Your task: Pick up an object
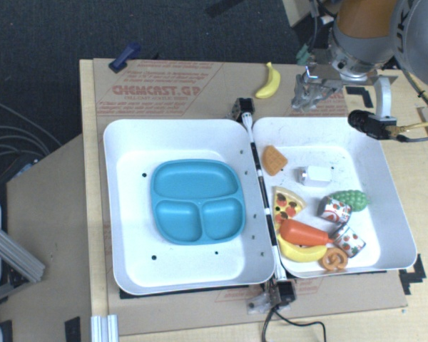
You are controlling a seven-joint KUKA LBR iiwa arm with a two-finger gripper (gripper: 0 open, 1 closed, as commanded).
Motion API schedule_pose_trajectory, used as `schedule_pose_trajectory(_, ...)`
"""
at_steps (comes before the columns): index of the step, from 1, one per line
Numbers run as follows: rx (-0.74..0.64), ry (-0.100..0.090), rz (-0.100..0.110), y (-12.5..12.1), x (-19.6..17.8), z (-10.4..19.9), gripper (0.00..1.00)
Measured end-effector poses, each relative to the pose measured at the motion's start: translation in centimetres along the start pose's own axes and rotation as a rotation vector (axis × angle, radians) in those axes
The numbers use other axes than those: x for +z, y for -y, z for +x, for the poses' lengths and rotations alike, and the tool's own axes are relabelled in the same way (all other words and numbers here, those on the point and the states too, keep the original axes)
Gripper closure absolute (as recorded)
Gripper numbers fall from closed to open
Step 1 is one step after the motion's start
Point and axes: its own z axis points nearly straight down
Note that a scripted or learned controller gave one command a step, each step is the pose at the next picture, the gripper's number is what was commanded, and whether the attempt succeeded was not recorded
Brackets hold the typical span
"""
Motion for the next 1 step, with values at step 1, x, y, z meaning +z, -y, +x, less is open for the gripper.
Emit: schedule_pose_trajectory(1, -0.001, -0.001, 0.003, 0.01, 0.3, 1.67, 1.0)
